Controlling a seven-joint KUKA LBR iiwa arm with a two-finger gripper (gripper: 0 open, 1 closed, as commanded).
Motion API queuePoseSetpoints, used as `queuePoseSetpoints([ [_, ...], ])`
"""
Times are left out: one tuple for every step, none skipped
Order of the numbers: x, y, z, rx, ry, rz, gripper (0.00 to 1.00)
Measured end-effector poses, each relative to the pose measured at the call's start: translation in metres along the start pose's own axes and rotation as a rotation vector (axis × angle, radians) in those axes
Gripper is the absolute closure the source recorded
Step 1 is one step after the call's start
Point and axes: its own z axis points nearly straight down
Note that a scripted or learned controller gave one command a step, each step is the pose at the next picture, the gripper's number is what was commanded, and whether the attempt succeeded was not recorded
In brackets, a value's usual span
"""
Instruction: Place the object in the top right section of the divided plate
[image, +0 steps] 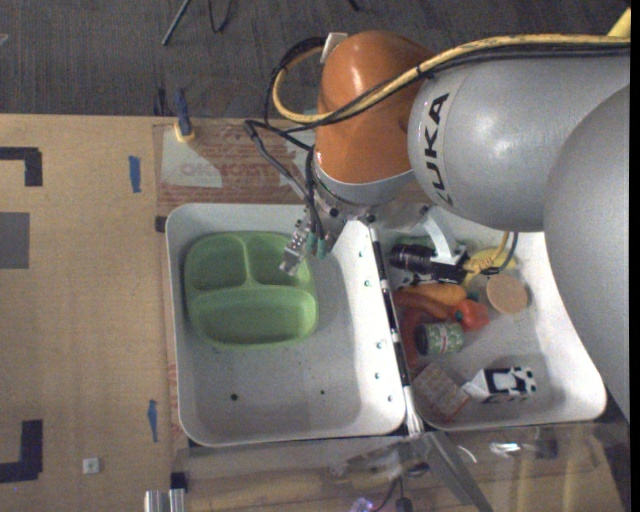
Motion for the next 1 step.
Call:
queuePoseSetpoints([
  [0.1053, 0.0121, -0.0006, 0.002, 0.003, -0.117, 1.00],
])
